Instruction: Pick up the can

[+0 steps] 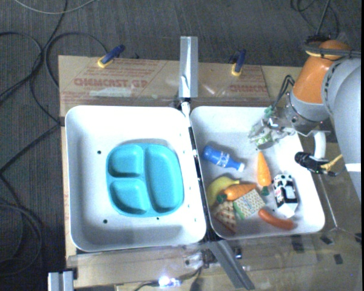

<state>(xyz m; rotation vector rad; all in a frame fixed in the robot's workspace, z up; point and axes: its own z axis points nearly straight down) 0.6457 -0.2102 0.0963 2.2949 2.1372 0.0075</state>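
A small black-and-white can point(285, 194) lies near the right wall of the right bin point(230, 119), between an upright orange carrot point(263, 169) and a red sausage point(276, 219). My gripper point(267, 130) hangs low over that bin's back right corner, well behind the can and apart from it. The metal tip is small and cluttered in this view. The grey arm with its orange band point(315, 77) comes in from the right edge.
The right bin also holds a blue bottle point(222, 157), a yellow fruit point(217, 188), a second carrot point(239, 191) and a waffle-like piece point(228, 214). The left bin point(85, 138) carries a blue divided tray point(147, 178). A metal post point(188, 71) stands behind the bins.
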